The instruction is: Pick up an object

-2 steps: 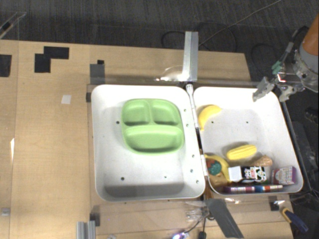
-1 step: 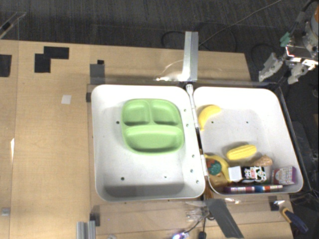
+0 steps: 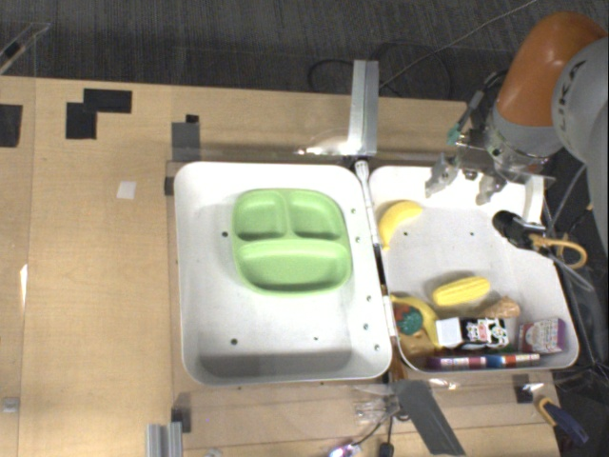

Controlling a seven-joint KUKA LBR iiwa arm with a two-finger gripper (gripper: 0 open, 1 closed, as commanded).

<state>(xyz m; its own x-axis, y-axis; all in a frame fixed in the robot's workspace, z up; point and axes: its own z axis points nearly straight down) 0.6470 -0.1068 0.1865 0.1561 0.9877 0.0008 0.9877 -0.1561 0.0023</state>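
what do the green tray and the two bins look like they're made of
The green divided tray looks like moulded plastic with a matte, even colour and rounded compartment edges. The left bin and right bin look like thin formed white plastic, smooth with soft glare and rounded corners; painted metal cannot be ruled out.

High slanted view over both bins [image 3: 285,184]

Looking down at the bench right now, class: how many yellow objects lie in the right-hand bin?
2. One yellow object rests at the right bin's upper left, against the divider. Another lies lower, mid-bin, above the clutter. More may hide in that pile.
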